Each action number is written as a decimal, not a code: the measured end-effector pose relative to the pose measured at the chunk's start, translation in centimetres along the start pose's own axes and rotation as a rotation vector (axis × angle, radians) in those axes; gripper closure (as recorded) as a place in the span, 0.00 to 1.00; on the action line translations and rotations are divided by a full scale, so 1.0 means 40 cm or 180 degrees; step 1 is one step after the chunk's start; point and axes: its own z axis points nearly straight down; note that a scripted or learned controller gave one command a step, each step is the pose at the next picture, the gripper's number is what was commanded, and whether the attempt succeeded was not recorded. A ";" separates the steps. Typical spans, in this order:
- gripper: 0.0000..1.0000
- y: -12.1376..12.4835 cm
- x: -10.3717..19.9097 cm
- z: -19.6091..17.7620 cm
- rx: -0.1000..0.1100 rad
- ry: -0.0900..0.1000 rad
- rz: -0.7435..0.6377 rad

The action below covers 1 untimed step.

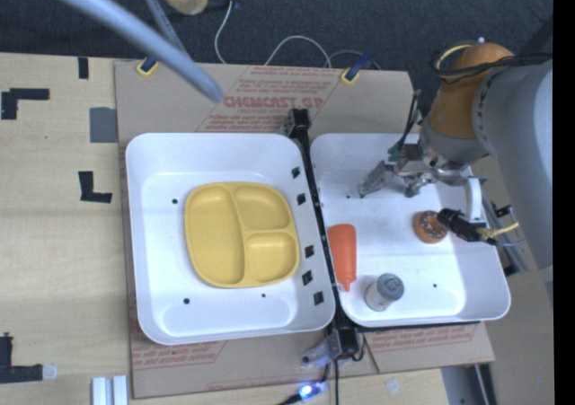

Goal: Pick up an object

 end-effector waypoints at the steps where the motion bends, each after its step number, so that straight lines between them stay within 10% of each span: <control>1: 1.00 0.003 0.001 -0.030 -0.0011 -0.0002 -0.0002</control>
